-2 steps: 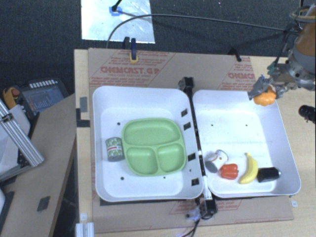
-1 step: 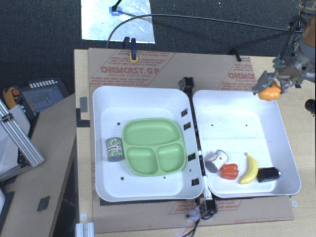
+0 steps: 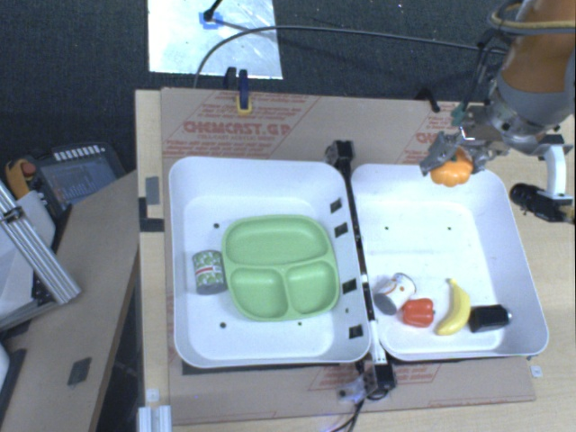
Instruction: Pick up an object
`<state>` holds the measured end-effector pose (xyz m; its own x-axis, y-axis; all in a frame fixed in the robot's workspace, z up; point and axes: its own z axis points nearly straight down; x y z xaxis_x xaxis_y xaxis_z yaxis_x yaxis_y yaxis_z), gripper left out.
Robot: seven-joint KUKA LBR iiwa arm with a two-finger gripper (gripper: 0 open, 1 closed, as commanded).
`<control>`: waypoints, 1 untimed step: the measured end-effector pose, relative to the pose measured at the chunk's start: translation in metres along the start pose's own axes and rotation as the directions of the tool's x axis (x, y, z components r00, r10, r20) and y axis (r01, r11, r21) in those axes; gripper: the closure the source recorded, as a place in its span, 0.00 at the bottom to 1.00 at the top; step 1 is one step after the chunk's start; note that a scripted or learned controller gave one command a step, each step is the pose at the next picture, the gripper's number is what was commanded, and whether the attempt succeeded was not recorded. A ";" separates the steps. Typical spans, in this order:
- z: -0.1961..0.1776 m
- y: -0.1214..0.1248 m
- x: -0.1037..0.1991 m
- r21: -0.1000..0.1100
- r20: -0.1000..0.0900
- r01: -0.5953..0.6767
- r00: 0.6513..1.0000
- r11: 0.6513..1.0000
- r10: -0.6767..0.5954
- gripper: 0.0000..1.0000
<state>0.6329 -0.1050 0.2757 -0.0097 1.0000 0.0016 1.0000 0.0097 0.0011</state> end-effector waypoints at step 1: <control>0.001 0.002 0.046 0.000 0.001 -0.001 1.000 1.000 0.001 1.00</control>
<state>0.6347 -0.0590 0.2745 -0.0089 1.0000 0.0011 1.0000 0.0089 0.0012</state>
